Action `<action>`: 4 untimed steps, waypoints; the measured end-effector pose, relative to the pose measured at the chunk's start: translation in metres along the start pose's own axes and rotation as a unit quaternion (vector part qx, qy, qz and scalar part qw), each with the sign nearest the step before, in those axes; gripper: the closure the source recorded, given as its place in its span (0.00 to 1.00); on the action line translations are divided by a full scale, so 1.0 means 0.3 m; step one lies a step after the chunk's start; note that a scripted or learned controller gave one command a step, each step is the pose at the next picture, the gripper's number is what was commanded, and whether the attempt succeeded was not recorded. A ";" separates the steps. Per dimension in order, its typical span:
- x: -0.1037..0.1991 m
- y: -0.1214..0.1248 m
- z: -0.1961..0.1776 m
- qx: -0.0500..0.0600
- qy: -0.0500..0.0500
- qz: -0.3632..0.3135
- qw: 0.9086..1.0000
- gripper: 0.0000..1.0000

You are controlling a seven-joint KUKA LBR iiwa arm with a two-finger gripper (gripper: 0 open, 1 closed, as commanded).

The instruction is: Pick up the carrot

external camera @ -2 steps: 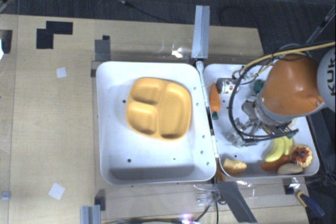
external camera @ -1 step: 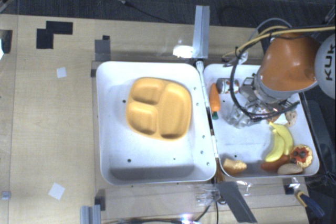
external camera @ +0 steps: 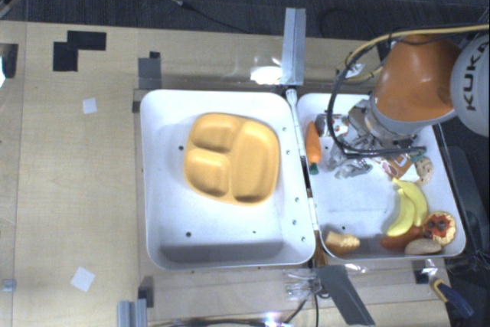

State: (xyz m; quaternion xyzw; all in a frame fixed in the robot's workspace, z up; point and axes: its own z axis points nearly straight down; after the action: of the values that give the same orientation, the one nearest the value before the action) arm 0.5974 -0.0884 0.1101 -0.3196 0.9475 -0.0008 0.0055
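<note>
The carrot (external camera: 312, 142), orange with a dark tip, lies along the left wall of the right bin (external camera: 360, 210), near its upper left corner. My gripper (external camera: 343, 161) hangs just to the right of the carrot, under the orange band of the arm (external camera: 413, 80). Nothing shows between its fingers, and the carrot rests on the bin floor apart from it.
A yellow divided plate (external camera: 232, 157) sits in the left bin (external camera: 176, 241). In the right bin lie a banana (external camera: 406, 207), a bread piece (external camera: 342, 243), a red-orange fruit (external camera: 439, 226) and small items near the right wall. The arm covers the bin's upper right.
</note>
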 end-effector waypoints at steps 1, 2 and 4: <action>0.006 -0.003 0.001 -0.001 0.002 0.001 1.000 0.00; 0.155 0.110 0.060 -0.002 0.002 -0.221 0.975 0.00; -0.046 -0.057 0.024 0.005 -0.005 -0.125 0.992 1.00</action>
State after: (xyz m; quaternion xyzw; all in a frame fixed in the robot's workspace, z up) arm 0.6187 -0.0939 0.1032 -0.4351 0.9003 -0.0044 0.0120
